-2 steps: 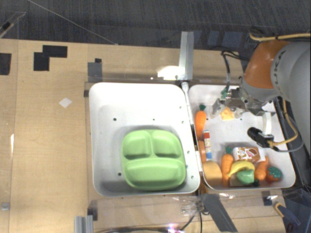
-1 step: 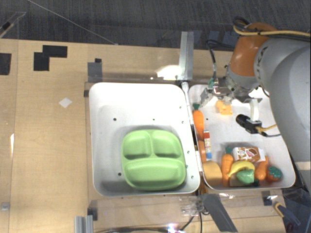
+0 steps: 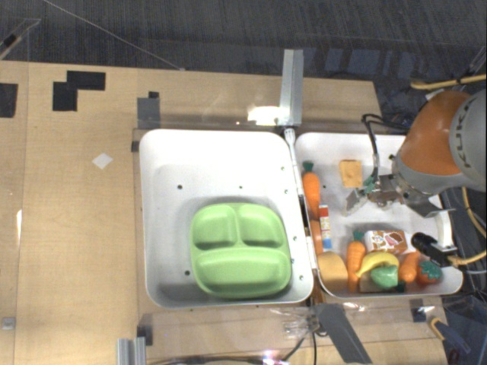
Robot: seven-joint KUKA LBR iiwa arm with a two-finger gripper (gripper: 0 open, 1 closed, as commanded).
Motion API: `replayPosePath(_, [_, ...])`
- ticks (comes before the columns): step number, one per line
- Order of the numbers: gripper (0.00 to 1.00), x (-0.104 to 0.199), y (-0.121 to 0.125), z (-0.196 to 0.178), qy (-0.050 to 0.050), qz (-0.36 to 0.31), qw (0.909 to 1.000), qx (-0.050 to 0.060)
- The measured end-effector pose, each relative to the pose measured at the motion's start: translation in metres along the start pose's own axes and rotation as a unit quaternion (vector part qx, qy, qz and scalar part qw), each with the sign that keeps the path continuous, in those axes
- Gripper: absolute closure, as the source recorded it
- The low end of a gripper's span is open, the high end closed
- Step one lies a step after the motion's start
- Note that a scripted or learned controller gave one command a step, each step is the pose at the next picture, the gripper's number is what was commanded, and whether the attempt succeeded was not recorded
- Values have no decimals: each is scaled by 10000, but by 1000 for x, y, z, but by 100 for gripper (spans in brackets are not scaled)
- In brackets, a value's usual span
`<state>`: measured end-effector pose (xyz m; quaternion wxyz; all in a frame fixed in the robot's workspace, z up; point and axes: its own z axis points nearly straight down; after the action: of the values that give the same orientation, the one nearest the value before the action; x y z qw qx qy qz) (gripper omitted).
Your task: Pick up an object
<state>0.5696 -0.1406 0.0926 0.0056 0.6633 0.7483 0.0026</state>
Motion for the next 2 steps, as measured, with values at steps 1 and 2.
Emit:
replayPosePath(1, [0, 16, -54, -1, -3, 96, 9999, -52])
replayPosePath(2, [0, 33, -70, -2, -29, 472, 9988, -101])
